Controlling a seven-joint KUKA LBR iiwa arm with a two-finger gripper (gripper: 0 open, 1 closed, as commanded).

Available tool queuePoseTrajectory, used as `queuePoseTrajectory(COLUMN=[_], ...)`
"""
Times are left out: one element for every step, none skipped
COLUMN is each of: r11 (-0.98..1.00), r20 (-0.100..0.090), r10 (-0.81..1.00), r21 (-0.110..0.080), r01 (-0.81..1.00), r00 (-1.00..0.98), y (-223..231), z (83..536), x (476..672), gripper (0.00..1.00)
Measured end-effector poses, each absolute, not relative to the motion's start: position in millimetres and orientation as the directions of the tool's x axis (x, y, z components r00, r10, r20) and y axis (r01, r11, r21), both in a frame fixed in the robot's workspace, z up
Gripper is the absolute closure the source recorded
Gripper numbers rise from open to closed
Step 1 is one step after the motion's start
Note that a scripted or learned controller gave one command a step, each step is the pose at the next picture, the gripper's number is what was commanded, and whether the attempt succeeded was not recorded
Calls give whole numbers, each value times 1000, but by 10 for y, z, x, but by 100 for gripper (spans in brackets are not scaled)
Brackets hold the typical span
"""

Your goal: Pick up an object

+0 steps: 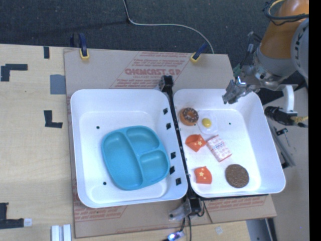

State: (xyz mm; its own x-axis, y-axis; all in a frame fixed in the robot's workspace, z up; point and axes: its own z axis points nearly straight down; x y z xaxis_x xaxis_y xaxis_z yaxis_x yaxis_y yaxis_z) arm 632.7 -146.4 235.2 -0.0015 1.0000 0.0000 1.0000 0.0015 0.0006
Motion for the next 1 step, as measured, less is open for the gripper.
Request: queuePoseTrajectory(r11=[6], r20=[1], r10=[1000], r21=[-2], r01=[1000], r00=[-6], y=[-932], z=[2321], x=[6190], gripper=[100])
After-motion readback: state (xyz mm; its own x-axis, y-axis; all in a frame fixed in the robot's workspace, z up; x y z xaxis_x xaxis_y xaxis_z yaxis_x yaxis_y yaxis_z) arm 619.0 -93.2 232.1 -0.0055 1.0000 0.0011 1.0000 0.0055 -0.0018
